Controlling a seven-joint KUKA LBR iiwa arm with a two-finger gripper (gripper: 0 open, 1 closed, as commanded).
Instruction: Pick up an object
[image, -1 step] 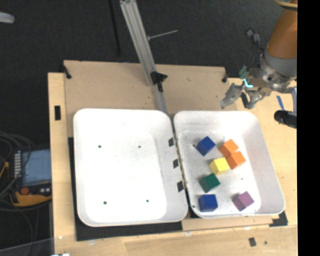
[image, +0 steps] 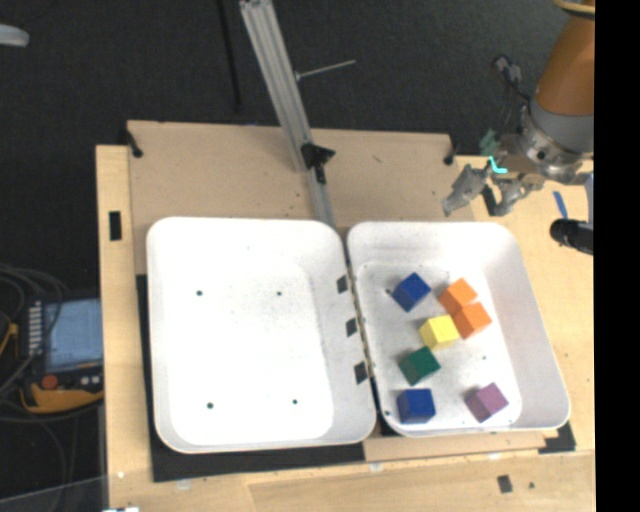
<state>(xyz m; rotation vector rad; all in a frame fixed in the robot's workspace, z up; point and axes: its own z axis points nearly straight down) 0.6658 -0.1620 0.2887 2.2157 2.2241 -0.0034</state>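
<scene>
A single fixed camera looks down from above the bench (image: 420, 150) at a slant, far enough back to take in both white bins side by side. The left bin (image: 165, 330) sits near the middle of the frame and the right bin (image: 535, 330) toward the right. The bench's far edge runs across the upper part, with dark floor beyond it. The robot arm (image: 568, 75) enters at the upper right corner.

Smooth white plastic bins (image: 245, 235) (slightly glossy); matt wooden bench (image: 220, 170).
</scene>
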